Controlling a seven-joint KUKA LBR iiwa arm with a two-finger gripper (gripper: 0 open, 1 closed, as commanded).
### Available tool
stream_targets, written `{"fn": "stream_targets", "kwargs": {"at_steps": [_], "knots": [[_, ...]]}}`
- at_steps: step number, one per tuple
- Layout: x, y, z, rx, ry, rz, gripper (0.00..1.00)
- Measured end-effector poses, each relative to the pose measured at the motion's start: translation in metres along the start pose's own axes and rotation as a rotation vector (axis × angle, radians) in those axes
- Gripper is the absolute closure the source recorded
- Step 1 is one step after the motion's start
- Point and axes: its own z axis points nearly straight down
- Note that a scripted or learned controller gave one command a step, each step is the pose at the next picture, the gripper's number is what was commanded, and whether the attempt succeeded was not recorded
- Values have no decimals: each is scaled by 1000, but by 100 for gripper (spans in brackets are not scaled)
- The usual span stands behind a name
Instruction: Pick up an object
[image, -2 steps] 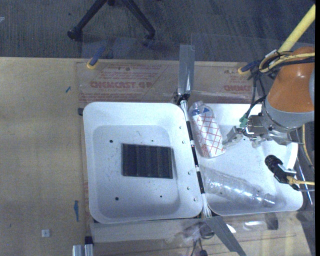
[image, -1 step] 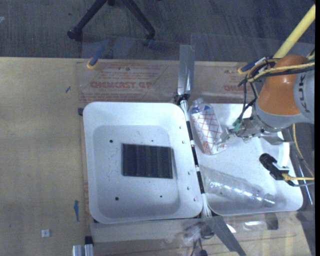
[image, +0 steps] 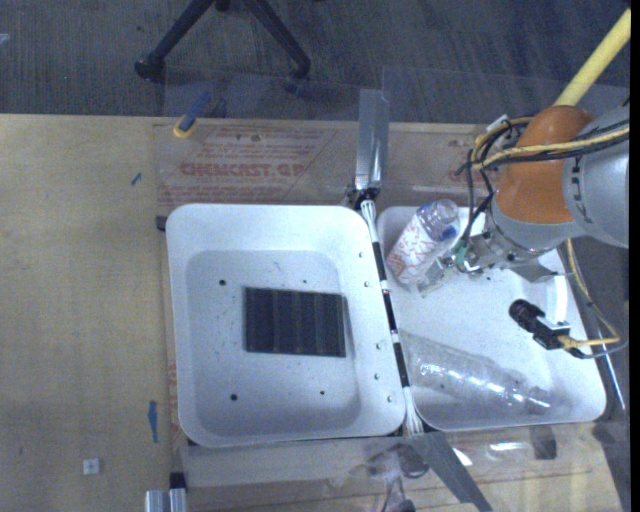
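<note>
The gripper (image: 458, 260) is seen low over the far-left part of the right bin (image: 478, 322), at the end of the grey arm (image: 590, 200) with its orange band. Whether it is open or closed cannot be told, as the wrist hides it from above. Nothing can be seen gripped in it.

A labelled bottle (image: 418, 240) lies just beside the gripper, on the side away from the arm, tilted into the bin's far-left corner. It cannot be settled whether the two touch. A second, clear bottle (image: 480, 380) is found nearer the camera than the gripper and well apart from it, lying on its side along the bin's near wall.

Beyond the labelled bottle from the gripper, the left bin (image: 200, 240) is set against the right one. A dark ribbed panel (image: 295, 322) is seen flat in the middle of its floor.

Both bins are borne by a pale wooden bench (image: 70, 300). A few small blue marks (image: 152, 420) are noted on it, far from the gripper. Behind the bins a clear sheet (image: 250, 150) is laid on the wood. Past the bench's far edge, dark carpet (image: 450, 40) and a black chair base (image: 225, 35) are visible.

Red lettering is printed on the sheet — it appears to read "CHEMCAST GP", though only faintly. The bottle's label is red and white; its wording is too small to be read.
</note>
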Motion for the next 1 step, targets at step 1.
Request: {"fn": "stream_targets", "kwargs": {"at_steps": [1], "knots": [[-51,48,13,0,-1,14,0]]}}
